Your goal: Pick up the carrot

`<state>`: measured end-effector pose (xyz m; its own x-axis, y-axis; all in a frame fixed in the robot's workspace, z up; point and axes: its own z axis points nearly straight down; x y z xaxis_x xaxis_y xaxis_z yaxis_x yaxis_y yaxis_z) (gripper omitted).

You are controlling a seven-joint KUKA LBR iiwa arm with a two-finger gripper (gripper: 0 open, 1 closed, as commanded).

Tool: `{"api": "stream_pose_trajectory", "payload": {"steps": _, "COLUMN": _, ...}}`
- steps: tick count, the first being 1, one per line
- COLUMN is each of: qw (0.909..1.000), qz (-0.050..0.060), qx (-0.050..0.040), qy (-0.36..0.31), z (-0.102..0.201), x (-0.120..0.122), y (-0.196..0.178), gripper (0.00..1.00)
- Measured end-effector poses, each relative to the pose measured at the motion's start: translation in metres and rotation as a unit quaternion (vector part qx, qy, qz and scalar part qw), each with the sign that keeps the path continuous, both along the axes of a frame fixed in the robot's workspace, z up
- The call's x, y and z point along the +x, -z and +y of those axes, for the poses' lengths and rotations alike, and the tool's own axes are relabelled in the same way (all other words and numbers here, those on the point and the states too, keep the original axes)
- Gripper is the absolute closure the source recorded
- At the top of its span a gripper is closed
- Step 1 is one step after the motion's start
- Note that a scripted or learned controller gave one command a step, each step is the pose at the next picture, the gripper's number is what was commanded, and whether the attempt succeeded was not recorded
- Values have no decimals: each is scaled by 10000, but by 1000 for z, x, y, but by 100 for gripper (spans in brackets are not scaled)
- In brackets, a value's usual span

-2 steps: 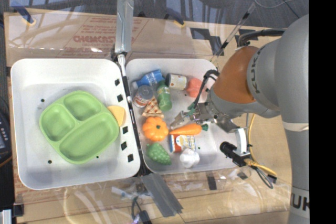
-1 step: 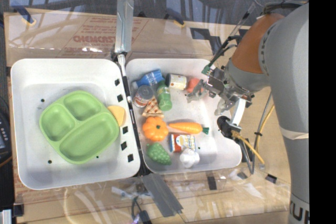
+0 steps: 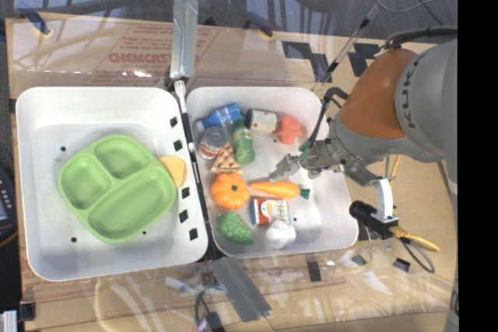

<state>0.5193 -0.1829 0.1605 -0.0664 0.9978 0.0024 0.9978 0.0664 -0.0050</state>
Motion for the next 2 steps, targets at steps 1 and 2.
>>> {"api": "stream_pose_trajectory", "payload": {"steps": 1, "qw": 9986, "qz": -22, "qx": -1, "qy": -530, "z": 57, "x": -28, "y": 69, "gripper": 0}}
{"api": "stream_pose_trajectory", "payload": {"steps": 2, "qw": 9910, "qz": -4, "qx": -9, "qy": 1336, "z": 81, "x": 12, "y": 70, "gripper": 0}}
